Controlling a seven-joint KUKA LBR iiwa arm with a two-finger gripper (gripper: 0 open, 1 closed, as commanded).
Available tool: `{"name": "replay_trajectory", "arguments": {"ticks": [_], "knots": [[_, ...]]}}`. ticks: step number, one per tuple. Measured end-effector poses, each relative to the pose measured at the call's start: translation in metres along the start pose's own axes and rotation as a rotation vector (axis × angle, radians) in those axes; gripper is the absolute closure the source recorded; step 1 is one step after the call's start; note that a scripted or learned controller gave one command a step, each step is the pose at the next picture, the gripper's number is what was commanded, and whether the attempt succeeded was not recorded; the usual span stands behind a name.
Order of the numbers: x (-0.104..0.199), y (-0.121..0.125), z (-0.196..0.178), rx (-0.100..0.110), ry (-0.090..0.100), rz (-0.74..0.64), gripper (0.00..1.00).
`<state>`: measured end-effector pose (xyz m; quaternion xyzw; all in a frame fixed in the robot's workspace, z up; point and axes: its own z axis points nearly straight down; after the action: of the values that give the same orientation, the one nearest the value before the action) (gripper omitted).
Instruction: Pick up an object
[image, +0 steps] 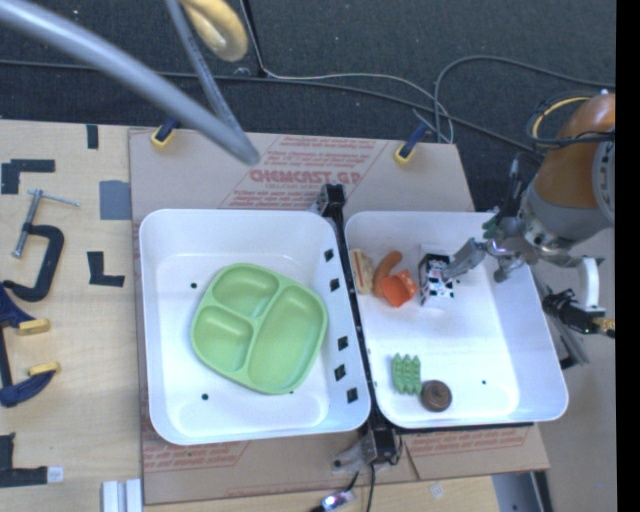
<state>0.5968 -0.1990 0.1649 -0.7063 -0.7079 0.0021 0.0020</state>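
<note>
1. The right bin (520, 340) is the landmark here; it sits beside the left bin (165, 300), with a black divider (345, 300) between their inner walls.
2. The arm (570, 170) comes in over the right bin's far right corner, its orange band just outside the rim.
3. The gripper (440, 272) reaches leftward and hangs over the far middle of the right bin.
4. Whether the tool is spread or pressed together cannot be told; its tip merges with a small black-and-white object (436, 280) right below it, and no grasp is visible.
5. An orange object (397, 290) lies just left of that black-and-white piece, in the right bin's far left part.
6. A hot dog (386, 264) leans against the orange object, and a tan striped piece (361, 272) lies near the bin's left wall.
7. A green ridged block (405, 373) rests in the near middle of the right bin.
8. A brown round object (435, 396) sits just beside the green block, nearer the front wall.
9. A green divided plate (260, 328) lies in the left bin, across the divider from the right bin.
</note>
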Motion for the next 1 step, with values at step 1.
{"name": "replay_trajectory", "arguments": {"ticks": [1], "knots": [[-0.0016, -0.0044, 0.0441, -0.002, 0.0, 0.001, 0.0]]}}
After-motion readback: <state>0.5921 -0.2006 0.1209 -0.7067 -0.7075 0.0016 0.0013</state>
